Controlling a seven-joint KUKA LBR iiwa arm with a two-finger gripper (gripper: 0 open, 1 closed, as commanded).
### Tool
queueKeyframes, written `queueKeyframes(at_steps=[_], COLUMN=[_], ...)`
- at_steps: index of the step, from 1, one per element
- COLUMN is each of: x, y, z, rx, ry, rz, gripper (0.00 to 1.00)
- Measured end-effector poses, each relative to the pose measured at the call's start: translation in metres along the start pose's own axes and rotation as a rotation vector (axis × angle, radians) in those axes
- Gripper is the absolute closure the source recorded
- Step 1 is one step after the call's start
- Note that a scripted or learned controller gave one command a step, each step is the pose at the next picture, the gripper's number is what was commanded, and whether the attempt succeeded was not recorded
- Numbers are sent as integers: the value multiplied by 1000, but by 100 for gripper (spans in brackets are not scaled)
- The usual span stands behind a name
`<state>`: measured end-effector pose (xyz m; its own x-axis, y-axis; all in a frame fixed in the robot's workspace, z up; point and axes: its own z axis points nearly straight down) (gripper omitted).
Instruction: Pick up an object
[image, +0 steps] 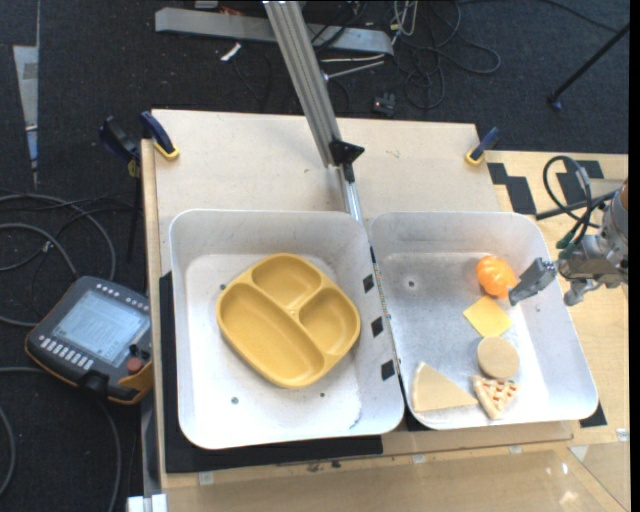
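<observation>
Well, most of the arm (600, 250) is cut off at the right edge, with only the wrist and the end effector (532, 282) reaching in over the right bin (440, 250). One dark finger slants down toward the orange; the other I can't make out, so whether the end effector is open or closed, I cannot tell. Nothing shows between its fingers.

The worktop (260, 160) is pale wood, with two yellow-tipped clamps, one at the back left corner (160, 135) and one at the back right (480, 145). A metal pole (315, 90) leans in from the top and meets the seam between the bins. The floor (80, 60) is dark carpet, strewn with cables, and a grey and orange pendant (95, 335) lies there to the left.

Count them: two white bins side by side. The left bin (200, 240) holds one yellow divided plate (288, 318). The right bin holds five pieces: one orange (494, 274) just beside the finger tip, one yellow square slice (488, 317) near it, one tan round disc (497, 357), one pale wedge (438, 390) at the front, and one pizza slice (497, 396) touching the disc's front edge.
</observation>
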<state>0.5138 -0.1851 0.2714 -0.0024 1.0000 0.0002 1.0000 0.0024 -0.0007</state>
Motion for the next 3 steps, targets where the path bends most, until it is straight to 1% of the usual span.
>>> queueKeyframes(at_steps=[1,2,3], x=[0,-6,-10], y=[0,0,2], z=[0,61,124], rx=[-1,5,6], ry=[0,1,2], rz=[1,4,3], gripper=[0,0,0])
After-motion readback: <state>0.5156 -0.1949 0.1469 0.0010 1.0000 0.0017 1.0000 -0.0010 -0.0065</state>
